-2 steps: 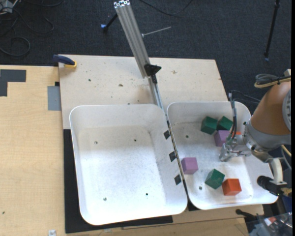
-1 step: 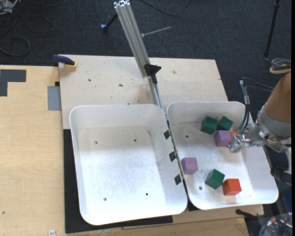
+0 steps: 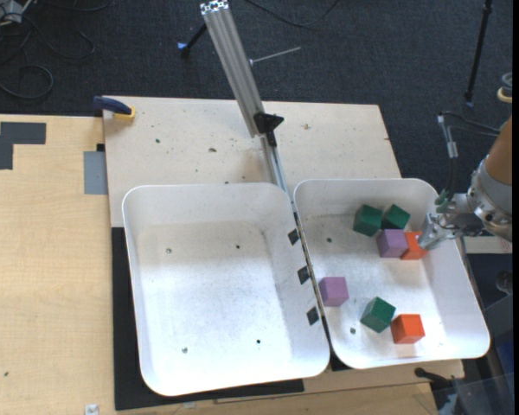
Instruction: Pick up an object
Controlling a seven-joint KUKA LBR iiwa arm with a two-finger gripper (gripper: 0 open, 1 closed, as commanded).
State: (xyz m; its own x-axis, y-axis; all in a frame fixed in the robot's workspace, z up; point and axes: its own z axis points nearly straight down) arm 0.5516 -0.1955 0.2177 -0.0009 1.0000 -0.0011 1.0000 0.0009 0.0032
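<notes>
Seven blocks sit in the right bin (image 3: 467, 296). Your claw (image 3: 426, 242) is at its 3 o'clock rim, touching an orange block (image 3: 413, 248) beside a purple block (image 3: 391, 243); grip state can't tell. Centre on orange, then lift straight.

This looks like a robot lab: two white bins (image 3: 208, 232) on a wooden counter (image 3: 35, 258), cables (image 3: 26, 59) on dark carpet.
</notes>
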